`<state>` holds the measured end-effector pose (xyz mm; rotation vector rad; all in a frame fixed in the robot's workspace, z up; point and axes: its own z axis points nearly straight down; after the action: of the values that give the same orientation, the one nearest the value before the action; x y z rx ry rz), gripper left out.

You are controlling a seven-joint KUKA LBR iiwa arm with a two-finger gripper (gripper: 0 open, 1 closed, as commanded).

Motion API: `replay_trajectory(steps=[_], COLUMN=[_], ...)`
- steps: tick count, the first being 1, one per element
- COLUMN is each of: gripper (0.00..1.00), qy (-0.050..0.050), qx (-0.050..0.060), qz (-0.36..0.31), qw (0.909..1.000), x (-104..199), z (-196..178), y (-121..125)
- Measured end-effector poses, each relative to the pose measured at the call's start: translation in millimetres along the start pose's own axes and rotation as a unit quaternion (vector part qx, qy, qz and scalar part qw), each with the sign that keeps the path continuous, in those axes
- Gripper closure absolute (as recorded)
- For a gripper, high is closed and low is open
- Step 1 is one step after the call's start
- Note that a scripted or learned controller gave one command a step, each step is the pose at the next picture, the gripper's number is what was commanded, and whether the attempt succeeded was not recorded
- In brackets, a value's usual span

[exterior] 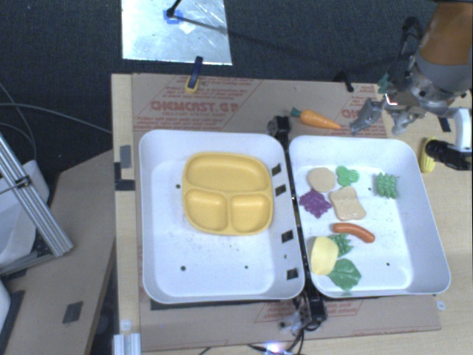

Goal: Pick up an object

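Grey arm's pincer is hovering w/ fingers spread, nothing in them, above right white shallow bin rear rim. Orange plastic carrot is lying on cardboard-covered surface, just left of pincer, outside bins.

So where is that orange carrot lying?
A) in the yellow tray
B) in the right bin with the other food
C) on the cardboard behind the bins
C: the carrot lies on the brown cardboard just beyond the right bin's back rim, outside both bins.
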<state>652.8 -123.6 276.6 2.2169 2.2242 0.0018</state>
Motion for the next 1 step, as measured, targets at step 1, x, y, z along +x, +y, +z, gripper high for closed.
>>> replay_trajectory(steps=[1], gripper=[0.00], qy=[-0.001], qx=[-0.009], qz=[-0.002], qw=[1.0000], x=[15.8], z=[-138.8], y=[8.7])
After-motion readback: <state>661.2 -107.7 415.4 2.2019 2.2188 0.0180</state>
